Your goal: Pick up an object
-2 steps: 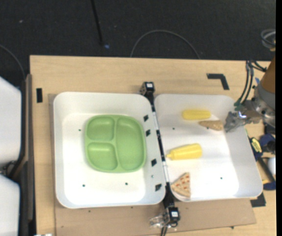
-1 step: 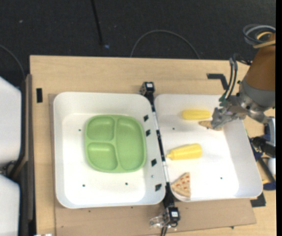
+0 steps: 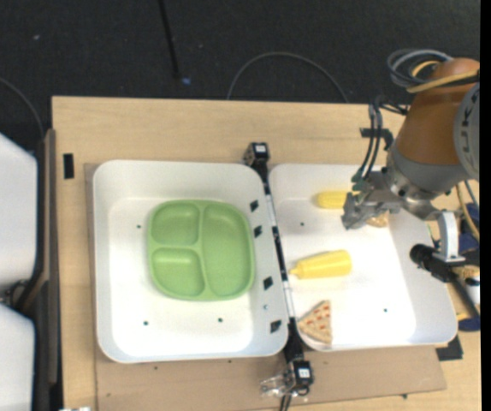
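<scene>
My gripper [image 3: 358, 215] hangs low over the far part of the right bin [image 3: 399, 315], pointing down. Just left of it lies a small yellow piece [image 3: 330, 199], partly covered by the gripper. A tan, speckled thing [image 3: 380, 221] peeks out at the gripper's right side, mostly hidden. Nearer the middle of the bin lies a longer yellow cylinder-like object [image 3: 321, 265] on its side. A pizza-slice toy [image 3: 317, 322] rests in the bin's near left corner. I see nothing held between the gripper's tips.
The left bin [image 3: 121, 315] holds a green divided plate [image 3: 201, 248] in its middle. A black-clipped ridge [image 3: 273, 247] separates the two bins. The grey and orange arm [image 3: 434, 135] comes in over the right bin's far right corner.
</scene>
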